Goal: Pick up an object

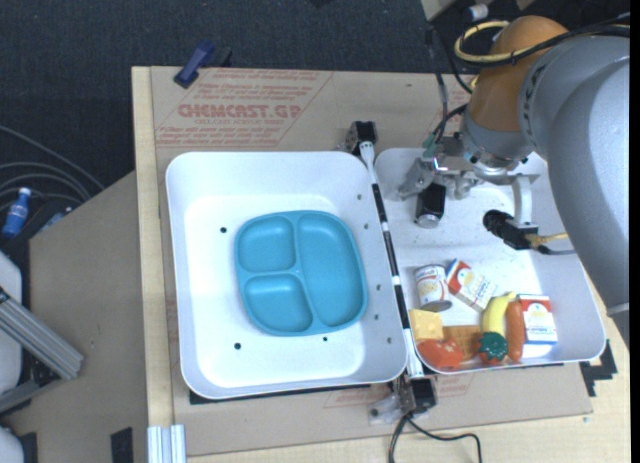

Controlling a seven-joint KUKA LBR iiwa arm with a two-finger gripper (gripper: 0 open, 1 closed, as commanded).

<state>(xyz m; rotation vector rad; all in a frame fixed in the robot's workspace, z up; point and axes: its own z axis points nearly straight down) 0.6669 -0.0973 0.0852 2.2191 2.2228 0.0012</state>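
**binwatcher:** what's in front of you right now?

**iiwa_arm:** Two shallow white bins, smooth plastic with rounded corners, side by side on a brown cardboard-covered counter [250,101] with red print on it. The left bin [200,351] carries one glossy blue plate [300,271], a rounded rectangle split into three compartments. The right bin [570,281] has the toy food, all heaped in its near corner.

**binwatcher:** count it?

**iiwa_arm:** Roughly seven pieces, tightly packed so don't hold me to it: one small can [431,286] with a red and white label, one red-and-white carton [468,284] lying tilted next to it, one yellow cheese wedge [428,325], one tomato [446,352], one banana [494,315], one sausage [514,331], one flat box [539,320] with red print. There's a small green-and-red bit under the banana that I can't identify.

**binwatcher:** and your fingers?

**iiwa_arm:** My gripper [431,203] is over the far end of the right bin, close to the divider between the bins. The dark metal fingers point down at bare white floor with nothing between them. Can't tell whether they're open or closed. The can is the nearest piece, and it's still well apart from them, toward the near side.
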